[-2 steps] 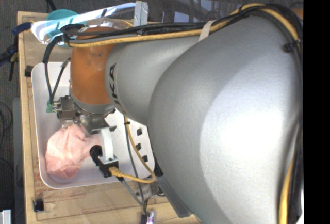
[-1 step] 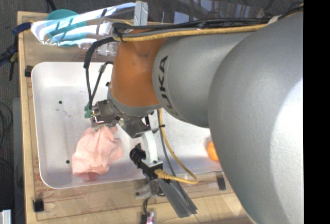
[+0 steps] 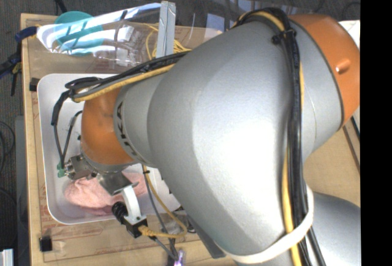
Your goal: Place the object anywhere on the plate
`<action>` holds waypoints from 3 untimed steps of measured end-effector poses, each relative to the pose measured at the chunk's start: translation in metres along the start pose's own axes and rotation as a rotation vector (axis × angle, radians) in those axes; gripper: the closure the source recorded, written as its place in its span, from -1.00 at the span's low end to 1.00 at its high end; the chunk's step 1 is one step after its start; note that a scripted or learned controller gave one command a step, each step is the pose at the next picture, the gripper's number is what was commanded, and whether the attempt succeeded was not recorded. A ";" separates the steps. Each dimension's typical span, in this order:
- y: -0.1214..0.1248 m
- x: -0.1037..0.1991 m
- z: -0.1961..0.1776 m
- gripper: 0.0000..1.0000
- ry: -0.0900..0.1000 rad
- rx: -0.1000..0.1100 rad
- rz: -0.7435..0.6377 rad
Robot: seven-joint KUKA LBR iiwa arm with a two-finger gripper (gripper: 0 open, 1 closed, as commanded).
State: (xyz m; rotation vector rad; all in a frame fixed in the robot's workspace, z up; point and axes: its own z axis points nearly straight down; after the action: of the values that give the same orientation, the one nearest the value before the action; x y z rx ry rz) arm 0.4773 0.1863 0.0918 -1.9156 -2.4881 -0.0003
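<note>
No legible writing, brand or label anywhere in the camera view.

Arm (image 3: 245,130): grey body with orange band, takes up most of the frame, reaching from the right down over the left white bin (image 3: 48,136). Black and yellow cables (image 3: 288,105) run along its casing; a further loop of black cable hangs off the wrist on the left.

Tool (image 3: 101,176): seen only as the metal wrist block and a white fitting under the orange band, low over the bin's near end. Open or closed: cannot tell, the arm hides it.

Left bin contents: a pale pink, soft-looking object (image 3: 92,194) lies on the bin floor at the near end, directly beside and partly under the wrist block. Contact between the two cannot be judged. Whether this is cloth or something else is unclear.

Beyond the bin, at the far left of the wooden worktop (image 3: 30,62): a clear plastic cover (image 3: 104,32) with something turquoise (image 3: 73,29) beneath it; a grey upright post (image 3: 165,29) stands just to its right.
</note>
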 end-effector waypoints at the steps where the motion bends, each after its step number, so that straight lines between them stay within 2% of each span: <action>1: -0.019 -0.067 -0.078 1.00 -0.001 0.002 0.044; 2: 0.028 -0.012 -0.100 1.00 -0.001 0.003 -0.067; 3: 0.002 0.007 -0.002 1.00 0.000 -0.004 0.150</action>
State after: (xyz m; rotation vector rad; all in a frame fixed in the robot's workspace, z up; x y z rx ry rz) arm 0.4777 0.1934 0.0940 -2.0986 -2.3390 -0.0060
